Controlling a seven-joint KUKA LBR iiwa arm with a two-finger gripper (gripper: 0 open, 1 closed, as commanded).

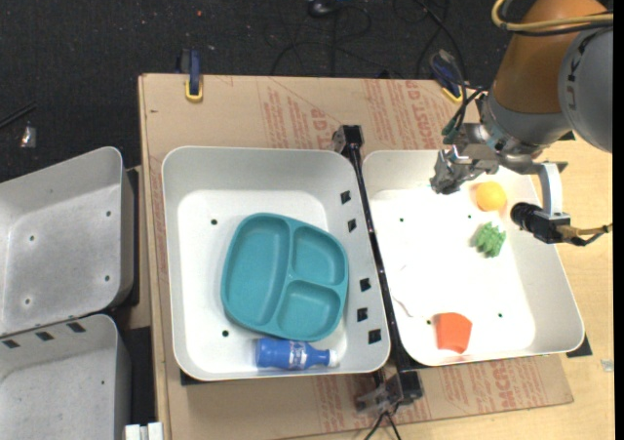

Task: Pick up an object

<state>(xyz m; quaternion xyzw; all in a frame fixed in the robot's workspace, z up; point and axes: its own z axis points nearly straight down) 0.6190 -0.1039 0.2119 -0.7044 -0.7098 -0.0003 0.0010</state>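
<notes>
Gripper (447,178) hangs over right bin (409,326), up at its eleven o'clock corner; nothing seen between its tips, grip state cannot tell. Yellow ball (489,196) lies just beside it at three o'clock. Green toy (489,239) near the ball, at its six o'clock. Orange cup (452,331) at bin's six o'clock. Left bin (185,233): teal divided plate (285,276) at centre, blue bottle (291,355) touching its six o'clock edge.

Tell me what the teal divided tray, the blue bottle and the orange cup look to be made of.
Teal divided tray: likely moulded plastic, matte, with uniform colour and soft rounded ridges. Blue bottle: probably plastic, slightly glossy, with a white cap end. Orange cup: seemingly plastic, an even, dull orange; too small to be sure.
</notes>
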